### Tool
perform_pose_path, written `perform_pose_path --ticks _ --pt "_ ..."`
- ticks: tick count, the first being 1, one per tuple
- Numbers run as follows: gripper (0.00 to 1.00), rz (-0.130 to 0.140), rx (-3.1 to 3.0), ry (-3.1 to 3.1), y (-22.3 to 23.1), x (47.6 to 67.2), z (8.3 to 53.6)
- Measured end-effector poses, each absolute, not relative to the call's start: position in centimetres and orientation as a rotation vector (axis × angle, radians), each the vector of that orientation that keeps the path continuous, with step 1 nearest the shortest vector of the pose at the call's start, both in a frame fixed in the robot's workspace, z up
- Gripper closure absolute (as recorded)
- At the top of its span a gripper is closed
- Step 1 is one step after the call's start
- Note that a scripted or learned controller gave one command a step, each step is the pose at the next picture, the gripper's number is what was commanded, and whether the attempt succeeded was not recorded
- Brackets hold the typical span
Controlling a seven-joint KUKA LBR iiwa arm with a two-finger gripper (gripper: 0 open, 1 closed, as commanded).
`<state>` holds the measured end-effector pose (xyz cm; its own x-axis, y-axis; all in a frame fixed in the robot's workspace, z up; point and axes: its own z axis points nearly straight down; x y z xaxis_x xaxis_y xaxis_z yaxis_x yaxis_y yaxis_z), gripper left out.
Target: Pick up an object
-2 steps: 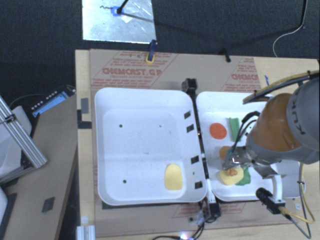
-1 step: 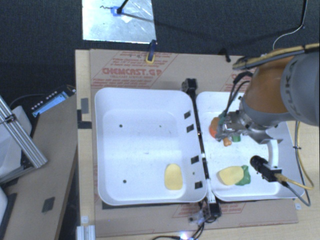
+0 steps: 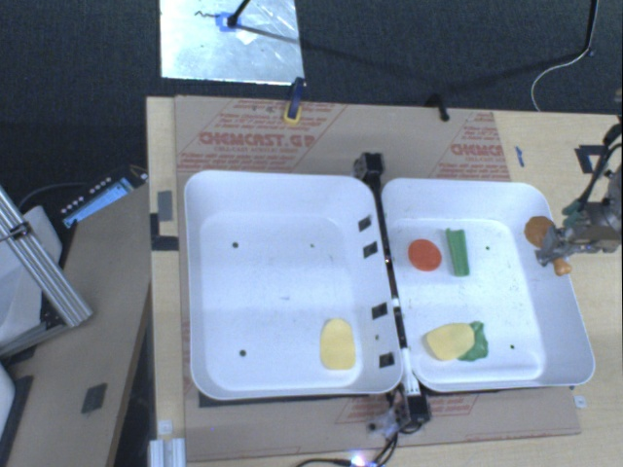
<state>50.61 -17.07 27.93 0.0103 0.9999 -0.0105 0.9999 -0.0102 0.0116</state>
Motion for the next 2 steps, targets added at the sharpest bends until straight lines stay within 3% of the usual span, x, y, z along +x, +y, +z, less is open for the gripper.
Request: perform_pose_path --ticks 1,2 --pt "1.00 0.001 2.215 2.236 -9.2 50.1 21.4" --pt "1.00 0.002 2.212 2.232 -3.8 48.7 21.7"
